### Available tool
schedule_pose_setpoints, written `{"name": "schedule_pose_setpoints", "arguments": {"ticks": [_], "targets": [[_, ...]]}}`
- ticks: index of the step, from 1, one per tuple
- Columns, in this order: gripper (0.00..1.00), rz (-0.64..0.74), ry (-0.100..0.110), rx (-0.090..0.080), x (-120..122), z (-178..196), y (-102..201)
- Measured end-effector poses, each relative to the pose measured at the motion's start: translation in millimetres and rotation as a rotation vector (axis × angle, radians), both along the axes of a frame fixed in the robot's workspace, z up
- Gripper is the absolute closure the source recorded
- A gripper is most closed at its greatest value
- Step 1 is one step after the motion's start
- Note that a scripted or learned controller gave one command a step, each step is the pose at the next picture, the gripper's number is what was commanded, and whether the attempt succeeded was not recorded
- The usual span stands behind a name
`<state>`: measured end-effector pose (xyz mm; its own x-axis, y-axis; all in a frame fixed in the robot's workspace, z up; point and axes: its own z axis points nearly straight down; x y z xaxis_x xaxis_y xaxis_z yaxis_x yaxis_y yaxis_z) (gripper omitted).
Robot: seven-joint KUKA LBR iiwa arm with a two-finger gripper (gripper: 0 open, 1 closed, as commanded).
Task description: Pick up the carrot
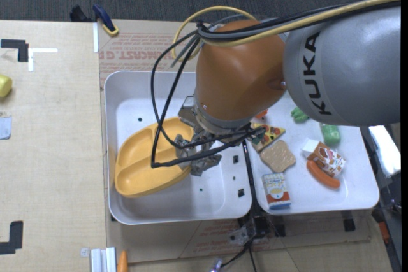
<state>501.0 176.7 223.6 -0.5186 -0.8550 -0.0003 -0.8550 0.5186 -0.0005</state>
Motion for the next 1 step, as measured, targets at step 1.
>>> {"name": "schedule_pose_setpoints", "arguments": {"ticks": [1], "targets": [[1.0,-0.019,0.002,0.001,-22.6,-12.4,-45.4]]}}
